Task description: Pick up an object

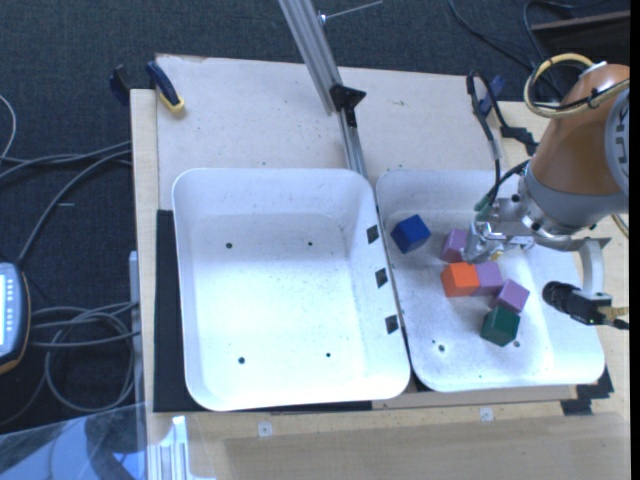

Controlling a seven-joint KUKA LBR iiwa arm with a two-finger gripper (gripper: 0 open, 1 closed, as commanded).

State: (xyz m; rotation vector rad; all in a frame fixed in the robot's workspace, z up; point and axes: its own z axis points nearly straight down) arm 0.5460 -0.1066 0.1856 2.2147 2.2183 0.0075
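Observation:
In the right bin (440,363) lie several blocks: a blue one (410,234) at the left, an orange one (461,279) in the middle, purple ones (456,243) (489,274) (513,294) around it, and a dark green one (500,325) nearest the front. My gripper (491,240) hangs low over the cluster, just above the orange block and between the purple ones. The arm's orange band (578,148) rises to the right of it. I see no block lifted off the bin floor.
The left bin (195,298) stands beside the right one, with black clips (380,278) along the shared rim. A metal pole (315,43) slants up from the bench's back. A yellow-and-blue clamp (166,88) lies at the back left. Cables run over the floor at the left.

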